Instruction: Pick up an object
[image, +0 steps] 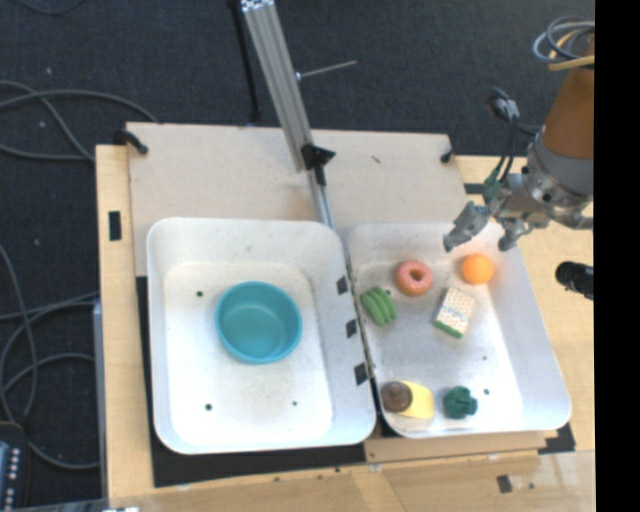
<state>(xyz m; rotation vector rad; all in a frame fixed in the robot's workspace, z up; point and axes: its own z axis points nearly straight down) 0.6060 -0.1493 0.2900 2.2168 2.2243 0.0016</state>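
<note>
Above the far rim of the right shallow white bin (520, 330) my two-finger gripper (487, 232) hangs, its two grey fingers (462, 228) spread apart with nothing between them. My grey arm with its orange band (572, 125) reaches toward that bin from the right.

Nearest to my jaws lies the small round orange ball (478, 268), just below them on that bin's floor and clear of both fingers. Left of the ball, close beside it, sits the pink ring-shaped doughnut toy (413, 277). Below the ball rests a pale rectangular block with a green-speckled face (454, 312), tilted. Further left, against the right bin's left wall, is a green ribbed vegetable-like toy (378, 305). At that bin's near edge, well apart from my jaws, lie a yellow and brown rounded toy (408, 399) and a dark green lumpy toy (460, 402).

Left of the right bin stands the second white bin (180, 400), holding a teal round plastic bowl (259, 320) upright near its middle.
</note>
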